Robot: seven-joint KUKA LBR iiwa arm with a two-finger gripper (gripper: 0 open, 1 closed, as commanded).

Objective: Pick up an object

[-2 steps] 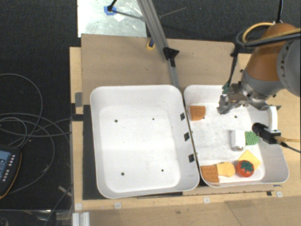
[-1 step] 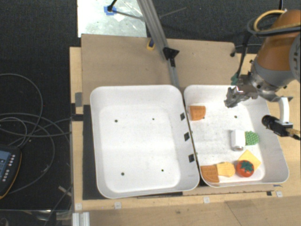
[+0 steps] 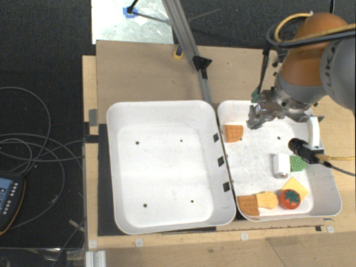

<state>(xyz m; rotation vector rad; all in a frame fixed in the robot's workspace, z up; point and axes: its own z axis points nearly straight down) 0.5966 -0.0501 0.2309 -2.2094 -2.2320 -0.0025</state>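
While the gripper [image 3: 255, 121] hangs over the right bin [image 3: 334, 202] just beside the orange waffle piece [image 3: 233, 133] — approach step, nothing held, jaw state unreadable — next move calls for shifting left, then descending squarely over it.

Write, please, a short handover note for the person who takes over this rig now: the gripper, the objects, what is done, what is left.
Gripper: low over the far end of the right bin, beside the orange waffle piece; nothing seen between its fingers.
Objects, all in the right bin: white block and green piece mid-bin; second waffle piece, yellow piece, red tomato toy and yellow wedge at the near end.
Done: nothing picked yet.
Left: grasp and lift one object; the orange waffle piece is nearest.
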